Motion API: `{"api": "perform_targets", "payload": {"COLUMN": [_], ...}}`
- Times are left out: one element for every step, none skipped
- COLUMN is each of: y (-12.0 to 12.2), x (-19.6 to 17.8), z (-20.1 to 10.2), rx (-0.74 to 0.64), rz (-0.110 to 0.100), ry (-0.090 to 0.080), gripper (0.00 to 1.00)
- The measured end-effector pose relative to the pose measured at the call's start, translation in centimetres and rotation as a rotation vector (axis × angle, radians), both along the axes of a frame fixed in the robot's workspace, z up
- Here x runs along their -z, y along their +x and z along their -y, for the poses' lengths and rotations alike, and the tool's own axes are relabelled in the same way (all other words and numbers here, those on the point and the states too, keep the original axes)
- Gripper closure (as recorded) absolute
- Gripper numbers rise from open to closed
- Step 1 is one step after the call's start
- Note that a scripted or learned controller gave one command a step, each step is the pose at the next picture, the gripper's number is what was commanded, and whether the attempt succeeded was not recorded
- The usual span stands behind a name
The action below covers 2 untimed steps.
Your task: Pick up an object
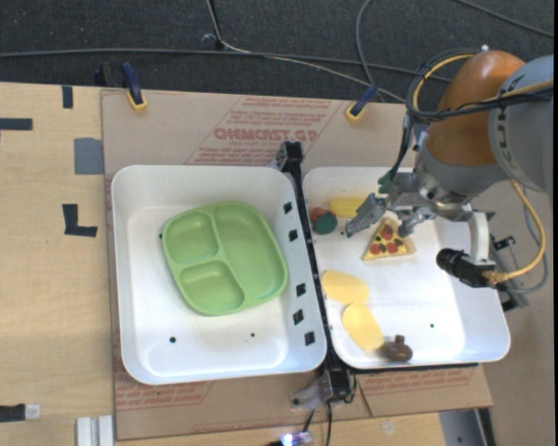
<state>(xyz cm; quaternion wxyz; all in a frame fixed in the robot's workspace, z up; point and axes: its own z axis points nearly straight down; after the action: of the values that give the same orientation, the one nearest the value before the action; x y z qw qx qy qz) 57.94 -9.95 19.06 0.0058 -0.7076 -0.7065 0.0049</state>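
Counting it up, I'm seeing one green divided plate sitting in the left bin, while the right bin is holding one pizza slice toy, two pale yellow pieces, one yellow block, a small red-and-green thing and a brown bit. The hand is hanging spread open right over the pizza slice, gripping nothing. Both bins are resting on cardboard over a wooden worktop, with dark carpet and cables running behind.

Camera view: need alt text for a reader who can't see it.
The arm's tool hangs over the right bin, just above a toy pizza slice, with small yellow, red and green toys beside it and two yellow pieces and a brown one nearer the front. The left bin holds a green divided tray.
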Motion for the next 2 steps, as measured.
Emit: {"api": "perform_targets", "payload": {"y": [0.3, 0.6], "x": [-0.7, 5.7], "z": [0.0, -0.3], "rx": [-0.003, -0.003], "rz": [0.013, 0.008], "ry": [-0.001, -0.001], "gripper": [0.00, 0.00]}}
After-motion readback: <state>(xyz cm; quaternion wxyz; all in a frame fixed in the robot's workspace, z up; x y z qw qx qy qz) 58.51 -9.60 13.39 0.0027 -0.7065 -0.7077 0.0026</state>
